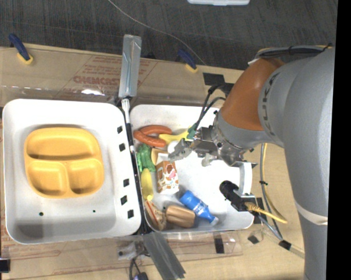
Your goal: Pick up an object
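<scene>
"CHEMCAST" print on brown board (pixel 103 75)

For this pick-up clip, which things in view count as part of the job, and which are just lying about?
Part of the job:
- gripper, over the right bin
- pickable items in that bin: hot dog, blue bottle, small carton, brown roll, green piece, yellow piece

Lying about:
- yellow divided tray in the left bin
- blue clamps on the cardboard's edge

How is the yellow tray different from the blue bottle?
The yellow tray lies alone in the left bin; the blue bottle lies slanted among other items in the right bin. The tray is far bigger, wide and divided; the bottle is small and slim.
</scene>
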`<action>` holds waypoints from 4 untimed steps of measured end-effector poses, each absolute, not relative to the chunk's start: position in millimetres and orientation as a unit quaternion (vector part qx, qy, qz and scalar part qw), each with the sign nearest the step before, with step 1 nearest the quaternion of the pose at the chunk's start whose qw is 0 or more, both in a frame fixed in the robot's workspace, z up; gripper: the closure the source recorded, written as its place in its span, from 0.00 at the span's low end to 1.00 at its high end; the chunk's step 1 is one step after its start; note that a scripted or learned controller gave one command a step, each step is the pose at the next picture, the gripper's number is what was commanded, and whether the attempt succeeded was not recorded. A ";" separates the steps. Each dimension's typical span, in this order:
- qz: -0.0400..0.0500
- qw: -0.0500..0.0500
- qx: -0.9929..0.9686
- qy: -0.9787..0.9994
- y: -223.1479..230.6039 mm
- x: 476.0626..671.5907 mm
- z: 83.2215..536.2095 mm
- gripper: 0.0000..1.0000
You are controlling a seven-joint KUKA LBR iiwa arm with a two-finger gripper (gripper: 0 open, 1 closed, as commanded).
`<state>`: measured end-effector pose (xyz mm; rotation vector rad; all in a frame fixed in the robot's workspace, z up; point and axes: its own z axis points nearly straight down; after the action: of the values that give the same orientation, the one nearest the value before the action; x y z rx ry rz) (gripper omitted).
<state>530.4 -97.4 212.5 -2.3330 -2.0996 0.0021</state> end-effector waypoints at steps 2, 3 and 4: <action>-0.004 -0.006 -0.647 -0.762 -93.2 632.3 107.5 0.00; -0.001 -0.003 -0.518 -0.855 -86.0 635.4 194.7 0.00; -0.002 -0.004 -0.563 -0.826 -102.8 633.1 112.0 0.00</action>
<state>633.1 -102.8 112.0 -1.7733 -2.6027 -0.0070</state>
